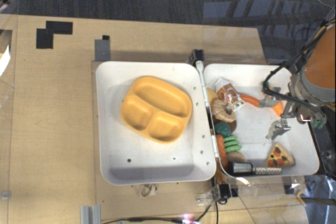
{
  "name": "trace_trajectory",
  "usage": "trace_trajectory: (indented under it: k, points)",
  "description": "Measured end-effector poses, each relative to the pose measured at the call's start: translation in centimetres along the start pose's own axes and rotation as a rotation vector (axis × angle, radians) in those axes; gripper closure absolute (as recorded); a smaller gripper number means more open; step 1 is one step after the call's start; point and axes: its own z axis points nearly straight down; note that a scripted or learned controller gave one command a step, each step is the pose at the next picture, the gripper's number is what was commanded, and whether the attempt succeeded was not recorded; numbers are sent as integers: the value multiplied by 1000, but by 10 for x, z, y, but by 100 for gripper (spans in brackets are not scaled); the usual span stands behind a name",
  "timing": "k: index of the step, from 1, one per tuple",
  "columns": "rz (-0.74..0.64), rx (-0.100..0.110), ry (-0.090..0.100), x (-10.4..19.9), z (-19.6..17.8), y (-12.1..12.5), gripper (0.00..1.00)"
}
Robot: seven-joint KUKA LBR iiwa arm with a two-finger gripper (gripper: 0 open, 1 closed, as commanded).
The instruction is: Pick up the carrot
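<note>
The carrot (251, 100) is a slim orange piece lying in the upper middle of the right bin (302, 168), just right of a brown and white packet (229, 96). My gripper (277, 129) hangs over the right half of that bin, to the right of the carrot and slightly nearer the front, apart from it. Nothing shows in the gripper. The grey arm with its orange band (321, 63) comes in from the right edge above it.
A pizza slice toy (279, 156) lies in front of the gripper. Along the right bin's left wall sit a donut (221, 109), a green ridged toy (230, 142) and a dark tool (251, 169). The left bin (113, 165) holds a yellow divided plate (156, 108).
</note>
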Motion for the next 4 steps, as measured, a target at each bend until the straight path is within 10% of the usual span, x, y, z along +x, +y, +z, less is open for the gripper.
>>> trace_trajectory:
  k: [1, 3, 4]
  points:
    - [16, -1, 7, -22, 92, -50, 0]
    - [807, -4, 3, -55, 111, -53, 0]
    - [799, -4, -12, -59, 97, -53, 100]
